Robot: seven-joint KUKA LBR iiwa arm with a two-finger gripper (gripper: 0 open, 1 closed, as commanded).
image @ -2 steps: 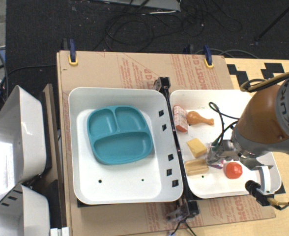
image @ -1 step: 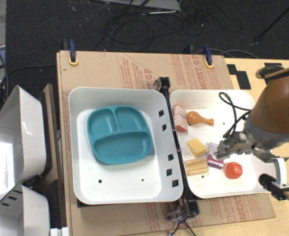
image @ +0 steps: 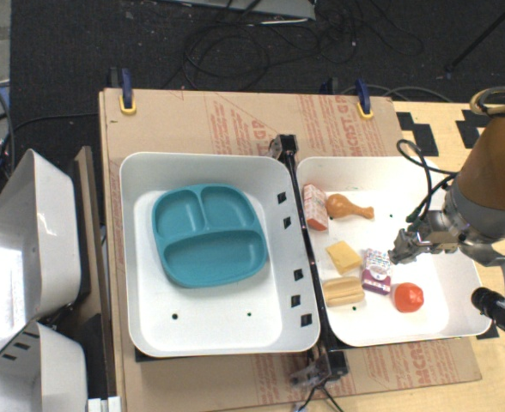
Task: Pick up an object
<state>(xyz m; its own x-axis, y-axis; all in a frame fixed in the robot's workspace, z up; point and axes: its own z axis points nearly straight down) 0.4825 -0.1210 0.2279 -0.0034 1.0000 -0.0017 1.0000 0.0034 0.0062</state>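
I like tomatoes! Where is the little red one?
The red tomato lies in the right bin, near its front edge, just right of the small purple-and-white carton and below the gripper.

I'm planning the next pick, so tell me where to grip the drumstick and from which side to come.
Grip the drumstick across its thin bone end, which points right toward open bin floor. Come straight down from above: it lies flat, and its fat end sits close to the red packet, leaving little room there. The hand is lower right of it, so the path looks clear.
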